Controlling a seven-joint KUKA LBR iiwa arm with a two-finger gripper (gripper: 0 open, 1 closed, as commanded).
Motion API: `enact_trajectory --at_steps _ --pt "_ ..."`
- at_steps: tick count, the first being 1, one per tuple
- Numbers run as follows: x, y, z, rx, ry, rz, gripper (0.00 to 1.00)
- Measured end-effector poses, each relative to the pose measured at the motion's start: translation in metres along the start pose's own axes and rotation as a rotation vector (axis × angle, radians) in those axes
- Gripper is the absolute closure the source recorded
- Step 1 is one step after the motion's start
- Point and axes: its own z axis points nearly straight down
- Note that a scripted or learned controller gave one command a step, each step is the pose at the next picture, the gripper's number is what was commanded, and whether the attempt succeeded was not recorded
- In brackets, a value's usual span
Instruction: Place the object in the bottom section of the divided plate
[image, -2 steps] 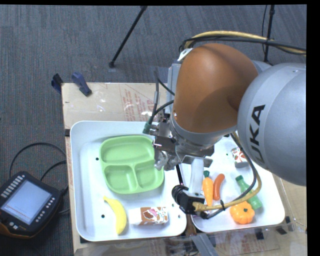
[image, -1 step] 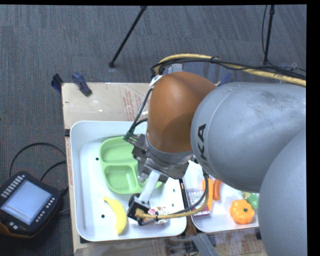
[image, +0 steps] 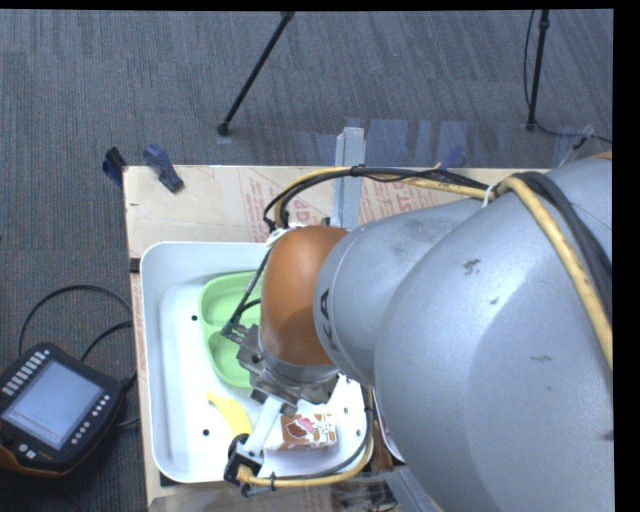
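Down over the white bin hangs the gripper — open or closed, I cannot tell — with the green divided plate up-left of it, a yellow banana down-left and a small carton just below, both off the plate.

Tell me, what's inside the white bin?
A green plate, a yellow banana and a small box. The arm covers much of the plate and the right of the bin, so more may hide there.
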Motion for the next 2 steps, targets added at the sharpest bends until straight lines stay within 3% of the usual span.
enact_trajectory --at_steps 1,2 --pt "0.008 0.025 0.014 -0.001 0.002 0.245 1.0" --pt "-0.004 0.143 -0.028 -0.001 0.007 0.586 1.0"
